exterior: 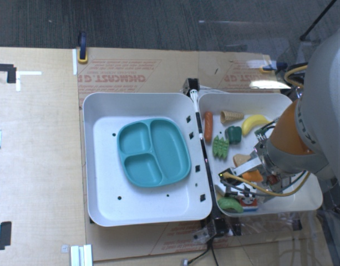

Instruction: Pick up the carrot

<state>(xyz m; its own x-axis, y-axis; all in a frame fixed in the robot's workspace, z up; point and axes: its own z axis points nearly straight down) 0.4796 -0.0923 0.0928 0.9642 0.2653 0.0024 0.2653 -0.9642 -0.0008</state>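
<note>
A grey arm with an orange band [294, 132] reaches into the near end of the right-hand bin [280, 100], its gripper [236, 186] low among cables above a green toy [229, 204], and whether it grips anything cannot be told from here. Farther up the same bin, the carrot [208, 126] lies untouched along the left wall, well apart from the gripper, near a ridged green piece [220, 147], a dark green piece [233, 134], a banana [254, 123] and a cone [232, 116]. In the left bin [103, 204] sits a teal divided plate [153, 152].
</note>
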